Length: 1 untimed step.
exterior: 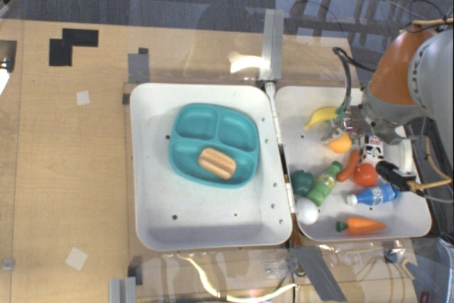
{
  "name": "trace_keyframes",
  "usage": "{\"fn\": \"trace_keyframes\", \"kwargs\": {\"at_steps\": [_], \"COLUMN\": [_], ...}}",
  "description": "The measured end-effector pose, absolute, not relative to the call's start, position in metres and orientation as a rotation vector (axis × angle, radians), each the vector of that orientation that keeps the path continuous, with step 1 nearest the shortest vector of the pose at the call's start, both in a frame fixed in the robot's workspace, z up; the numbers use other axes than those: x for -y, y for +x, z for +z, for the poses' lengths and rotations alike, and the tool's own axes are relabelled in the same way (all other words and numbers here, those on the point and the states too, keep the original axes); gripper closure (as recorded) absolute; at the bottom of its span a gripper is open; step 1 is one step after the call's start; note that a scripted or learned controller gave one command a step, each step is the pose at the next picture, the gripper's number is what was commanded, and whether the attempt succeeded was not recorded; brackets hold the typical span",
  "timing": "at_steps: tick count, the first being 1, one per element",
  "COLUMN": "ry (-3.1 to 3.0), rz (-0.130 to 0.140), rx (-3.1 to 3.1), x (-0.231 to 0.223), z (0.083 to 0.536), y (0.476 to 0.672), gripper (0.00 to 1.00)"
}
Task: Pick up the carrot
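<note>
My gripper (pixel 360 135) hangs over the far part of the right bin (pixel 418 222), and I cannot tell whether it is wide or narrow. The carrot (pixel 362 226) lies well apart from it, toward the bin's near rim, with a red ball (pixel 365 175) and a blue bottle (pixel 374 196) between us. A yellow banana (pixel 320 116) sits just to my gripper's left in the view, and an orange (pixel 340 144) lies just beside it.

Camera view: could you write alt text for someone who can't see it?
A grey robot arm reaches over the right white bin of toy food, where a carrot lies near the front edge. The left bin holds a teal divided plate with a hot dog.
</note>
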State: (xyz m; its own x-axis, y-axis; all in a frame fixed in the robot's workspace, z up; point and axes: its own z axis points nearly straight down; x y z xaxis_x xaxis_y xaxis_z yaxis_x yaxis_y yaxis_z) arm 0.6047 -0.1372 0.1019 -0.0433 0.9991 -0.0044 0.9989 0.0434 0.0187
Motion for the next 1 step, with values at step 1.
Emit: {"fn": "trace_keyframes", "kwargs": {"at_steps": [1], "ry": [2.334], "rz": [0.018], "rx": [-2.095], "x": [0.0243], "z": [0.1901], "y": [0.6145], "gripper": [1.0]}}
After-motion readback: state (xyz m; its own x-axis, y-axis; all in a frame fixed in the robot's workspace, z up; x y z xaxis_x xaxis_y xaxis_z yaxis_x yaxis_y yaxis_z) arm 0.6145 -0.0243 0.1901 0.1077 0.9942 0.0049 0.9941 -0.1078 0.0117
